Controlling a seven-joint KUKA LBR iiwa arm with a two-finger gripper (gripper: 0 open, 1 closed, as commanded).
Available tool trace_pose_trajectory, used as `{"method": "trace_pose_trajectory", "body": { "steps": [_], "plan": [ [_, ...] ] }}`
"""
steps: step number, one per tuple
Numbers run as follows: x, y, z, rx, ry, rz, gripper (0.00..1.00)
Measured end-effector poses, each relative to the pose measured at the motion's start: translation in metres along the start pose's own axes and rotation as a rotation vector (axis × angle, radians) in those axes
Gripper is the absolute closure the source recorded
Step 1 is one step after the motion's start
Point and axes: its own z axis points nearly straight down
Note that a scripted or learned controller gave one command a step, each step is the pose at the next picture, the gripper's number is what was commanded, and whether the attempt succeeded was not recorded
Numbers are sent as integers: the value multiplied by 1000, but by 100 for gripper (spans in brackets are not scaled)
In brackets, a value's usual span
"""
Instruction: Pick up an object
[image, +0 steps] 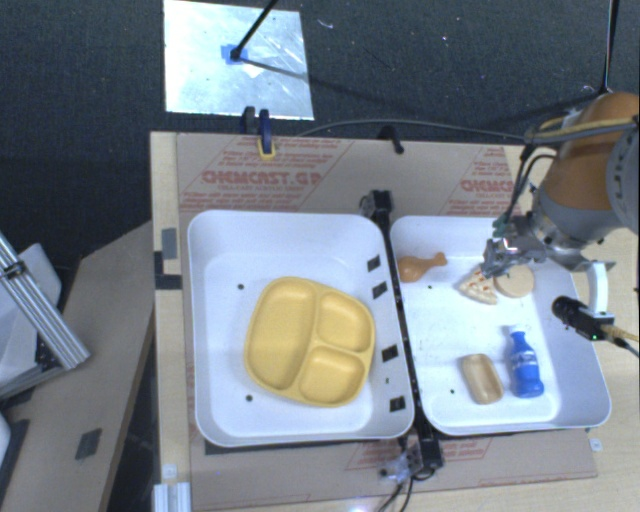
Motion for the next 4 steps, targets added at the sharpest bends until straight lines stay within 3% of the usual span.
{"method": "trace_pose_trajectory", "body": {
  "steps": [2,4],
  "plan": [
    [-4,6,-119,-1,0,-3,100],
    [103,23,-113,3,3,-6,100]
  ]
}}
